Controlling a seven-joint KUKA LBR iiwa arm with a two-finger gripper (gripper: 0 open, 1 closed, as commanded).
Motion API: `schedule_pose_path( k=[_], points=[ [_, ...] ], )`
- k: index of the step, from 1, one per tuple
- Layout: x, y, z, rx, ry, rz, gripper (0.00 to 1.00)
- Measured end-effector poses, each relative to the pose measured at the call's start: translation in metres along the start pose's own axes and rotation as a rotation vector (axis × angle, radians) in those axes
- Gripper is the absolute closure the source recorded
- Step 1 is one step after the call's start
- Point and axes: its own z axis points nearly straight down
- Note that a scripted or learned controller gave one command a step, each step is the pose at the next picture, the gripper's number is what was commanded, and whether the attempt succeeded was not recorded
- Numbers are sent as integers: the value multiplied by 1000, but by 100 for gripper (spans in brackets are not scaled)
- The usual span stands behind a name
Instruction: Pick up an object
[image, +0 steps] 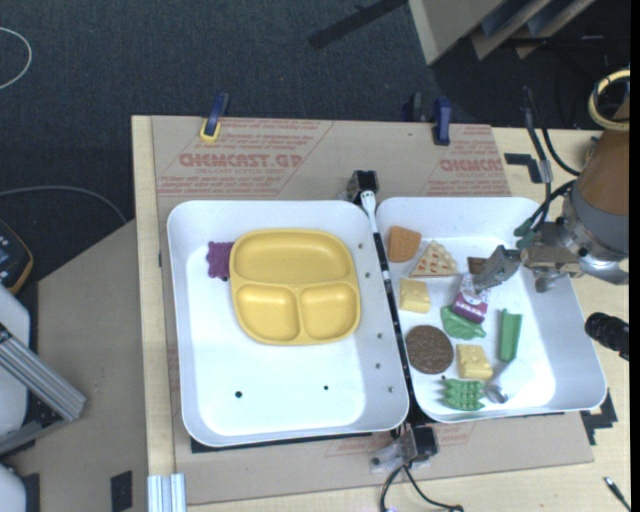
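We see two shallow white bins side by side on the worktop (300, 150); the left bin (280, 400) carries a yellow divided tray (295, 283) with three compartments, and a small purple item (217, 259) lies touching the tray's left edge; the right bin (565, 375) holds a scatter of toy foods: an orange piece (404, 243) near the top left corner, a pizza slice (434, 262) just beside it, a pale yellow cube (415, 296) below those, a brown round cookie (430, 349) lower still, a second yellow block (474, 362), a green bean-like stick (509, 334) standing along the right of the group, and a green ridged piece (463, 394) near the bin's front wall.

The arm (605, 200) reaches in from the right, its wrist over the right bin's far right side; the claw (486, 279) points leftward and down into the bin; we cannot tell whether its fingers are apart or together.

A small pink and white item (470, 303) on a green leafy piece (462, 323) lies right under the claw's tip, apparently touching it; we cannot tell whether it is gripped.
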Motion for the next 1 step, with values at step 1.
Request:
schedule_pose_path(
  k=[1],
  points=[
    [0, 2, -4, -10, -1, -2, 0]
  ],
)
